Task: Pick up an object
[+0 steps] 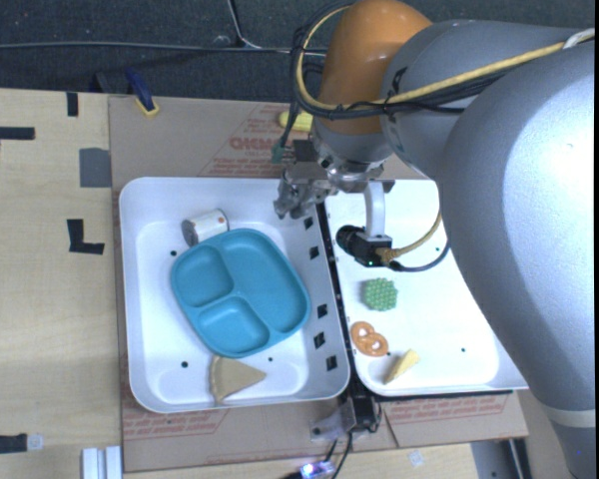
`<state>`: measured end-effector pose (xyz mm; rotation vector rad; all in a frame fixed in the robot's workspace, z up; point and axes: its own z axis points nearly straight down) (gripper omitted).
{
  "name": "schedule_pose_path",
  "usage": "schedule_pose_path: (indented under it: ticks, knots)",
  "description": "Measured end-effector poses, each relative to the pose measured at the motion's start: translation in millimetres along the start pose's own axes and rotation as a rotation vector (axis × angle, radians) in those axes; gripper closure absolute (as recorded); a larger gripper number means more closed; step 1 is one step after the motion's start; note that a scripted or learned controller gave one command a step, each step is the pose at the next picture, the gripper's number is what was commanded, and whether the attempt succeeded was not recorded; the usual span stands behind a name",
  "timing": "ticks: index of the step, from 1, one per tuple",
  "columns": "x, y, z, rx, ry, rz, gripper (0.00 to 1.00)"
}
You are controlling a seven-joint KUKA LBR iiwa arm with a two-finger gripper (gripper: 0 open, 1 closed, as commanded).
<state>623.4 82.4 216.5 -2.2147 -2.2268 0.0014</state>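
Looking down on a shallow white left bin (pixel 138 297) and a shallow white right bin (pixel 439 317), sitting side by side and meeting along one shared edge, on a sheet of brown cardboard (pixel 180 138) covering a pale wooden bench (pixel 40 267).

Finding the grey two-finger gripper (pixel 299 200) hanging at the far right corner of the left bin, just over the rim where the two bins are meeting. Not managing to tell whether it is open or closed, its dark metal parts blurring together at this slant.

Seeing a sky-blue plastic plate with three compartments (pixel 240 292) lying flat in the middle of the left bin, turned at an angle to the bin's edges. Spotting a small white-and-grey cylinder (pixel 205 226) lying on its side just beside the plate's far rim, toward the bin's far left corner; touching the plate or not, impossible to say. Noting a tan wedge-shaped piece (pixel 235 377) lying by the near edge of the left bin, just beside the plate's near rim.

Turning to the right bin and picking out a small green bumpy ball (pixel 380 293) resting near its left edge, about midway along. Finding a small orange pretzel-shaped ring (pixel 369 340) lying toward the near left corner, close to the ball but apart from it. Seeing a pale yellow wedge (pixel 400 365) lying just beside the ring, close to the bin's near edge.
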Motion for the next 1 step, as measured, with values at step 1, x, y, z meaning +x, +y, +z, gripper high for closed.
schedule_pose_path:
  ticks: [1]
  knots:
    - [-2.7,-0.6,-0.9,0.000,-0.001,0.003,0.00]
